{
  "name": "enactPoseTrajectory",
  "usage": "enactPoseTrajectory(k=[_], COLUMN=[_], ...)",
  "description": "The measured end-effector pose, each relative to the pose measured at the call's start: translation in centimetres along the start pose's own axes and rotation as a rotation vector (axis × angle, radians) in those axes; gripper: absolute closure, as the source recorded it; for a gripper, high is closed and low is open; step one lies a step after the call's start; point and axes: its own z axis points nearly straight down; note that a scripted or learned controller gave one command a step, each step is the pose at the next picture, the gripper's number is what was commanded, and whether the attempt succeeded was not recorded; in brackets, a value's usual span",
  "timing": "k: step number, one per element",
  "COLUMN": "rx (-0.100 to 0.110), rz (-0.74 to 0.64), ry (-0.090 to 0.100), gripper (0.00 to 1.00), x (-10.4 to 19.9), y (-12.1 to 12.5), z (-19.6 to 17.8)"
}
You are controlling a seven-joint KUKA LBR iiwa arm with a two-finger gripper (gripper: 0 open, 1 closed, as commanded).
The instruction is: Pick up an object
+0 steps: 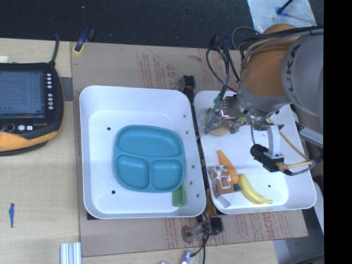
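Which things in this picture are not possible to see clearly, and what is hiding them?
- Tool, camera view: small and cluttered with cables; its state cannot be told.
- Pale object under the tool: mostly covered by the tool; identity unclear.
- Brown packet in the right bin: label too small to read.
- Green object in the left bin: partly behind the blue plate.

Faint red printed lettering runs across the brown cardboard sheet (pixel 137 65) under the bins, too blurred to read, and the handheld screen (pixel 22 95) at left shows lines too small to read.
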Motion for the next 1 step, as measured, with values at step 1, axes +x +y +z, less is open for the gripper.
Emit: enactPoseTrajectory(k=[1], rx=[0.003], rz=[0.0], ry=[-0.001], gripper=[1.0], x=[0.99], y=[-1.82], z=[-1.56])
